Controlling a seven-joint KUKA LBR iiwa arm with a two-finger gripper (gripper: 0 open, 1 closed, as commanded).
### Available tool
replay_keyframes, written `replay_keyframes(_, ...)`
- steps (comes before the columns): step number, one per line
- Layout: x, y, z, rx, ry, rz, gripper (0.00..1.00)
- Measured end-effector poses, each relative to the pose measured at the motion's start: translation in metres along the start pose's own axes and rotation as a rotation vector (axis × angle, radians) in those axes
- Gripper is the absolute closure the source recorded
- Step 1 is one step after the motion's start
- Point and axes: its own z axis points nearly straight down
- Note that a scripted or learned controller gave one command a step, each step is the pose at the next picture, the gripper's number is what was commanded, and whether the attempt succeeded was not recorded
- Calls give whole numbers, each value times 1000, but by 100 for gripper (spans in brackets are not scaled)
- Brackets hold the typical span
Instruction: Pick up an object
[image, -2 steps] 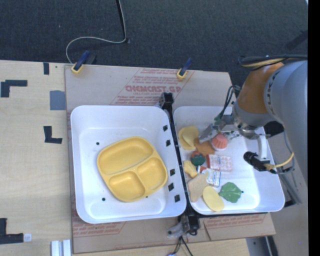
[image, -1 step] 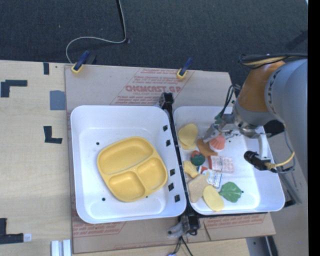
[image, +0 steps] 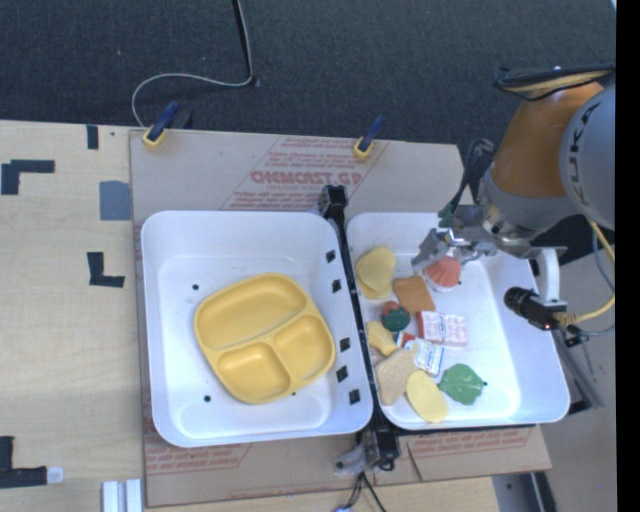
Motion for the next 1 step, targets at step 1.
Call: replay_keyframes(1, 59, -27, -28, 4, 1, -2, 100)
